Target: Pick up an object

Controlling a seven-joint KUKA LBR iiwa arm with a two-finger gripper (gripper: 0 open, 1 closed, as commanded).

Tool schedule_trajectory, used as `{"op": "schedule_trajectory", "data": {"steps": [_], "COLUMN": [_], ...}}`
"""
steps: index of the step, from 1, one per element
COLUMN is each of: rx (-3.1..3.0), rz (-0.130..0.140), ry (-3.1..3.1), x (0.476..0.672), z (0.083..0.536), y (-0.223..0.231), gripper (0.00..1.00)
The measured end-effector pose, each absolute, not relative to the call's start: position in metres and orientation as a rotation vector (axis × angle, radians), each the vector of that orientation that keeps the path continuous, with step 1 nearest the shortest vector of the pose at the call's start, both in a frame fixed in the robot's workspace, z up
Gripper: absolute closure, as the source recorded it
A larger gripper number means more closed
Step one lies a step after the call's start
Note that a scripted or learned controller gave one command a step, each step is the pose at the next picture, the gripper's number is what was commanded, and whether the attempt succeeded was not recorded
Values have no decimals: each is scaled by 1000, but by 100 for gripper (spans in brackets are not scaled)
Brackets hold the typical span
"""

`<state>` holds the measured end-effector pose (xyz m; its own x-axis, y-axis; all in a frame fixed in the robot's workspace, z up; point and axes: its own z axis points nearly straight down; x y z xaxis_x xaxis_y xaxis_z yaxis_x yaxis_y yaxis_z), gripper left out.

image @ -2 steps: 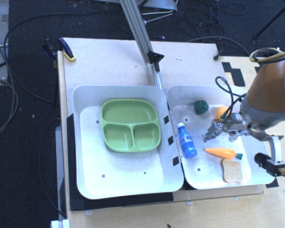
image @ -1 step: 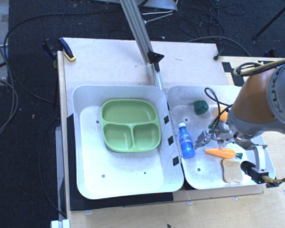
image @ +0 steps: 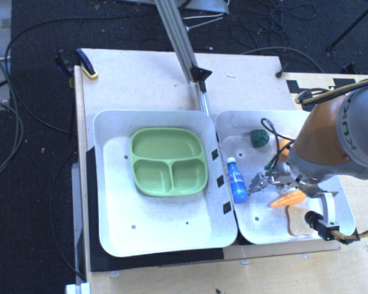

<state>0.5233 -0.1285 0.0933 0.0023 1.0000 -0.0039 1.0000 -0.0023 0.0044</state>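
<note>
Arm, reaching in from 3 o'clock over right bin; gripper beside blue bottle, grip state indiscernible; orange item partly hidden

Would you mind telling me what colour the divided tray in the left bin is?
The divided tray is light green, seen clearly in the camera view.

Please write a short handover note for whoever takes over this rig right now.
Gripper: low in the right bin, beside the blue bottle; nothing visibly held.
Right bin also holds a dark green object, an orange carrot-like piece and a tan piece.
Left bin: green divided plate.
Done: arm is down at the objects.
Left: grasp one, likely the bottle, and lift.
</note>
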Motion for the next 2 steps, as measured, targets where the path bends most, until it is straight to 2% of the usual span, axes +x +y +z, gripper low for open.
{"op": "schedule_trajectory", "data": {"steps": [1,2], "rx": [2219,2216], "rz": [3,3], "ry": [2211,2222], "x": [524,528], "z": [105,166], "y": [-129,-124], "gripper": [100,100]}}
